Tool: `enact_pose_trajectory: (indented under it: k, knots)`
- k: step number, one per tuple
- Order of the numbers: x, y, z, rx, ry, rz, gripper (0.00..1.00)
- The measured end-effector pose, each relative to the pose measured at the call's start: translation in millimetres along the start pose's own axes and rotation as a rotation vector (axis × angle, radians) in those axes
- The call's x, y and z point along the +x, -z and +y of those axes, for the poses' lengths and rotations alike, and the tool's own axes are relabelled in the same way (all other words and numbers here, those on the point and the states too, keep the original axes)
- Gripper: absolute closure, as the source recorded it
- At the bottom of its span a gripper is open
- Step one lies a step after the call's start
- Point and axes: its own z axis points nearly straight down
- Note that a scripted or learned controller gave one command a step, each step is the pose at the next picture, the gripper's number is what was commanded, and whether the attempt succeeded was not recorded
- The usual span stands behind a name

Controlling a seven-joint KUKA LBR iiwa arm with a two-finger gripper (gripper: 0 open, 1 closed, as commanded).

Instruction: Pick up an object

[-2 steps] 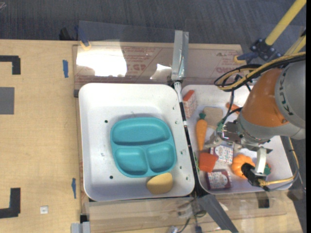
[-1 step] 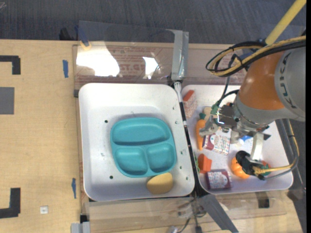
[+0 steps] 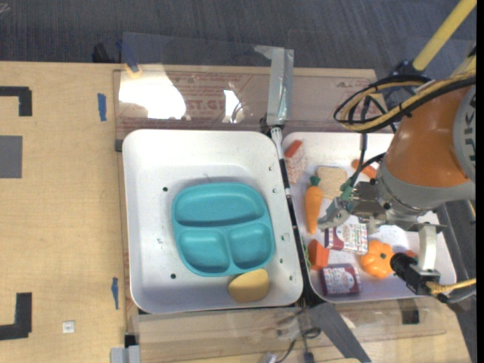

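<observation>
The right bin (image 3: 327,139) holds several toy foods: an orange carrot (image 3: 313,206), a tan bread slice (image 3: 331,178), a red and white packet (image 3: 350,239), an orange fruit (image 3: 376,261), a purple jar (image 3: 339,280) and a small red piece (image 3: 319,255). My gripper (image 3: 338,209) hangs over the middle of this bin. It is just right of the carrot and above the red and white packet. I see nothing held in it. The arm's grey and orange wrist covers the bin's right part.
The left bin (image 3: 147,203) bears a teal divided plate (image 3: 221,228), and a yellow lump (image 3: 249,284) lies by its front edge. A small packet (image 3: 293,159) lies at the right bin's back left corner. Black and yellow cables (image 3: 370,100) loop behind the right bin.
</observation>
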Motion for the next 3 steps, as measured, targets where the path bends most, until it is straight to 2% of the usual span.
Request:
enact_pose_trajectory:
  k: [1,2,3]
  knots:
    - [18.4,-29.7,34.0,0.000,0.049,-0.002,1.00]
    - [17.9,-19.1,35.0,-0.002,0.047,-0.001,1.00]
    - [18.7,-33.5,-2.9,0.002,0.046,-0.001,1.00]
